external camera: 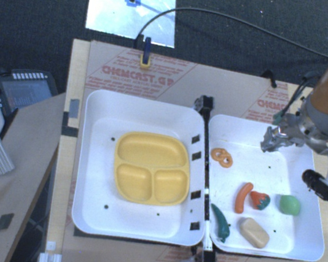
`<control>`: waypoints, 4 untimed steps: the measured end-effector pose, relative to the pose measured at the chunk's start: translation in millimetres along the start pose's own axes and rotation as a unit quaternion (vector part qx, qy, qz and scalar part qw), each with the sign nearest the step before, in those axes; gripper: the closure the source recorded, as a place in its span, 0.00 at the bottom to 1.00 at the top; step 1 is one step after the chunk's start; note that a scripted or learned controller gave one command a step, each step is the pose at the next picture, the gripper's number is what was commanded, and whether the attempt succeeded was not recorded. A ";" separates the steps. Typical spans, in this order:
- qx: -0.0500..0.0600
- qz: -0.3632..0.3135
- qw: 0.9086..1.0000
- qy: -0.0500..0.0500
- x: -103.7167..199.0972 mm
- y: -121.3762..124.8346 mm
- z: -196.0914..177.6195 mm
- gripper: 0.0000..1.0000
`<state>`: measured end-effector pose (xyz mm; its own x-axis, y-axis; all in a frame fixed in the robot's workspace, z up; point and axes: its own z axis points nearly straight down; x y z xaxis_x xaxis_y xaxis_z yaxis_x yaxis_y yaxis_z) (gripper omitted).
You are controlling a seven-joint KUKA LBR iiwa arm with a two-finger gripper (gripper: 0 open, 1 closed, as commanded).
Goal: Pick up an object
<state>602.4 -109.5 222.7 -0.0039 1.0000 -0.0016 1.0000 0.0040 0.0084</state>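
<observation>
Grey arm slants down over the right bin (310, 245), tool (272, 141) grip state seemingly unreadable.

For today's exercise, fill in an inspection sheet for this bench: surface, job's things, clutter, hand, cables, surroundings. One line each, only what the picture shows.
Surface: two white bins side by side, left bin and right bin, on a cardboard sheet.
Job's things: in the right bin, a pretzel, sausage, strawberry, green ball, bread roll and green pepper.
Clutter: a yellow divided tray in the left bin.
Hand: the hand is over the right bin's far edge, nothing between its fingers; open or shut unclear.
Cables: a black cable arcs behind the bench.
Surroundings: a control pendant on a side table at left.
</observation>
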 end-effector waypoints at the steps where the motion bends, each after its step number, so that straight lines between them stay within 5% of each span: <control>1: 0.001 0.000 1.000 0.000 -0.3 2.1 -46.5 1.00; 4: 0.003 -0.002 1.000 0.001 149.5 39.1 -27.7 1.00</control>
<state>640.7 40.1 250.5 -0.0081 1.0000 0.0008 1.0000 0.0081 0.0032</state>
